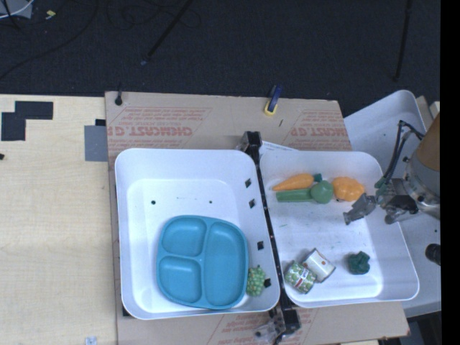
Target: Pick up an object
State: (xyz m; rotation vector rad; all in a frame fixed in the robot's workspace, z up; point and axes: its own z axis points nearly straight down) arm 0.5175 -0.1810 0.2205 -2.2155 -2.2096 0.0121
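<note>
Grey two-finger pincer [374, 208] open and empty, orange rounded plastic toy [348, 188] lying just up-left of it, long axis across the right white bin [402, 279].

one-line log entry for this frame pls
gripper: open, over right bin right edge, holding nothing | right bin: carrot, green toy, orange toy, can, dark green piece | left bin: blue tray, grapes

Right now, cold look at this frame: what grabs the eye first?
The blue divided tray in the left bin, with a green grape bunch at its right edge. In the right bin: an orange carrot, a green piece and an orange piece along the far side. The gripper sits over that bin's right side.
</note>
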